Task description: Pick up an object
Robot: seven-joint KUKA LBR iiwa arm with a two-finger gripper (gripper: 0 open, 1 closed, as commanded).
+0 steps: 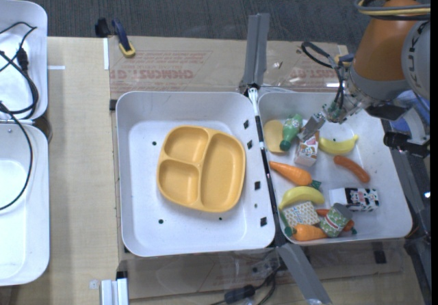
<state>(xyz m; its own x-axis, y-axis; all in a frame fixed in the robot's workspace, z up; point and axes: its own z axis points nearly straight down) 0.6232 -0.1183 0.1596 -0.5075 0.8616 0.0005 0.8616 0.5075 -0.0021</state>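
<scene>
The right bin holds several toy foods: a green bottle, a small white carton, a yellow banana, an orange sausage, a carrot, a second banana and a black-and-white milk carton. My gripper hangs low over the bin's back part. It is just right of the green bottle and right above the small carton. I see nothing held in it.
The left bin holds a yellow divided plate. A waffle-like piece, a green packet and another carrot crowd the right bin's front. A grey divider post stands between the bins.
</scene>
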